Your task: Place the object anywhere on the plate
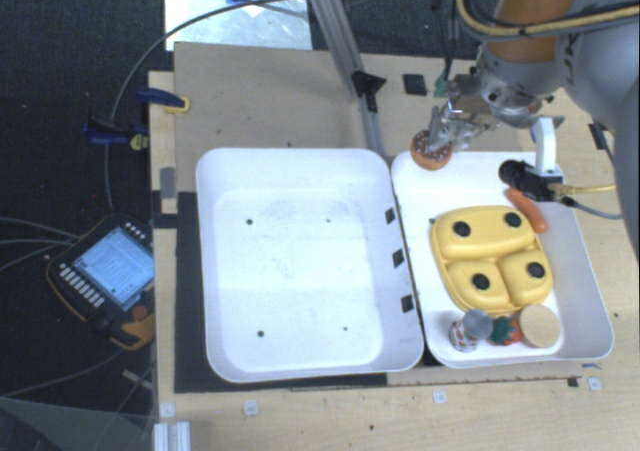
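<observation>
The gripper (445,134) hangs over the far left corner of the right bin (590,339), its fingers closed on a small round brownish object (432,154), perhaps a toy doughnut or cupcake. No writing is legible. The yellow three-compartment plate (492,257) lies mid-bin, well apart from the object. An orange carrot (526,209) lies just beyond the plate; a tan disc (540,325) and small toys (480,329) sit near it.

Dark carpet floor (60,29) surrounds a tan bench (260,99) (cables trailing).
</observation>
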Robot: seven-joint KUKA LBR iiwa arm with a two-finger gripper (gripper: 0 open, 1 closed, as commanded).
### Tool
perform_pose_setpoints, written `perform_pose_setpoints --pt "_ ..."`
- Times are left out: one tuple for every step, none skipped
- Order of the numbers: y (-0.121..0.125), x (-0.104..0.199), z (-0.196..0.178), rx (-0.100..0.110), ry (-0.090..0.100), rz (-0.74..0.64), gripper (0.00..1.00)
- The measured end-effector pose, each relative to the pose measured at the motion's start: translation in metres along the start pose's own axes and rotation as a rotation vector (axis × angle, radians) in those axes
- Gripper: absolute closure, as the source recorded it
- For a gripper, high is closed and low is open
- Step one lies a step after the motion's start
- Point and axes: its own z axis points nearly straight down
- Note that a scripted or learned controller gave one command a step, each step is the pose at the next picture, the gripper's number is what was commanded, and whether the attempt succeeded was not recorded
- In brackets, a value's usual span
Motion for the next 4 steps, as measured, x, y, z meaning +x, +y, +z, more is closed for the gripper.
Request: perform_pose_setpoints --pt "-0.017 0.041 0.011 0.002 0.0 0.001 1.0" --pt "-0.034 0.092 0.012 0.002 -0.001 0.001 1.0" --pt "-0.047 0.145 0.035 0.004 0.0 0.0 1.0" --pt "-0.053 0.183 0.03 0.001 0.0 0.001 1.0"
